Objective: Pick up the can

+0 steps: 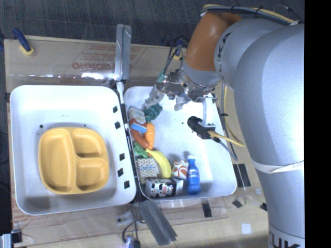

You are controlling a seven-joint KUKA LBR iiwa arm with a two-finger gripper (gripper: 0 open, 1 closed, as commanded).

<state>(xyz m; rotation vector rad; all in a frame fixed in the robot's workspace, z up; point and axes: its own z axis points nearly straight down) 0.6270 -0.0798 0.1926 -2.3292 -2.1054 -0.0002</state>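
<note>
White plastic bins sit side by side on the table; we hang the gripper [166,98] over the right bin's [222,161] far corner. Its jaws look spread and pinch nothing. We take the can [180,169] to be the small red-and-white one near the front wall, between banana [161,162] and blue bottle [193,175], well apart from us.

Bright, even overhead light; glare on the white bins [31,94], slightly soft focus.
</note>
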